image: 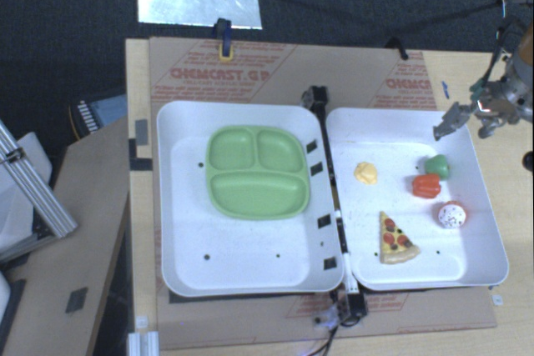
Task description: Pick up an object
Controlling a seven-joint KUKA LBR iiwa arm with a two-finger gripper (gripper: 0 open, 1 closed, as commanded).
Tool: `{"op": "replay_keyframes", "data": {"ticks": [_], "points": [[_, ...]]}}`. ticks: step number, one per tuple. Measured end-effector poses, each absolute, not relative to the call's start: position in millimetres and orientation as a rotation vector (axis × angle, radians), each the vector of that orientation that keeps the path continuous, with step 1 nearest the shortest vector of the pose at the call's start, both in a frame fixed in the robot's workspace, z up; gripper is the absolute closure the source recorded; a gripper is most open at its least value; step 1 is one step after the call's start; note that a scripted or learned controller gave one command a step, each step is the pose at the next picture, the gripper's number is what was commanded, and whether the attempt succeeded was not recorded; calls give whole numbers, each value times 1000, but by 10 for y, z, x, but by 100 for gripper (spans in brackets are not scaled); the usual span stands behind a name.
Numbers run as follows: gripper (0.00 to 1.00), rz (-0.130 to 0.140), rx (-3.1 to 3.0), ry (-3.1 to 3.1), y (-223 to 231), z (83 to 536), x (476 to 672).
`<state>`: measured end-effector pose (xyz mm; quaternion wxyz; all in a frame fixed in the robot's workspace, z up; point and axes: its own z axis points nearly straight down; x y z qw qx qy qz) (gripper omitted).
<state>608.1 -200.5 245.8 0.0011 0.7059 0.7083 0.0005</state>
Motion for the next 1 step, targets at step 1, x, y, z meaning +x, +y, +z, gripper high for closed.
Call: {"op": "replay_keyframes", "data": {"ticks": [1], "points": [[0,-3,2221,2225,-2022,1833,6077]]}}
